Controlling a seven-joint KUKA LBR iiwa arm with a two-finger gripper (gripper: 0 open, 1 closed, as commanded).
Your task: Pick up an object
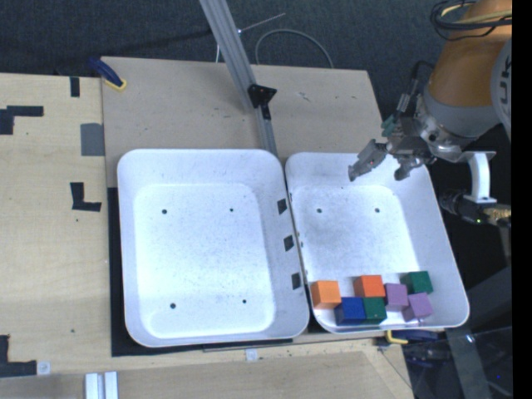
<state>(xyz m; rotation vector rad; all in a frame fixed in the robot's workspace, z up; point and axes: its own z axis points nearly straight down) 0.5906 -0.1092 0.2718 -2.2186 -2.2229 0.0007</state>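
Holding coloured blocks (374,298) along its near edge, right bin (432,214), end effector (382,166) spread open above it

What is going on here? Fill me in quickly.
A robot arm reaches in from the right, its gripper open and holding nothing above the far end of the right bin. The coloured blocks sit untouched at that bin's near end: two orange blocks, a blue block, two green blocks and two purple blocks. The left bin sits alongside. Nothing has been picked up yet.
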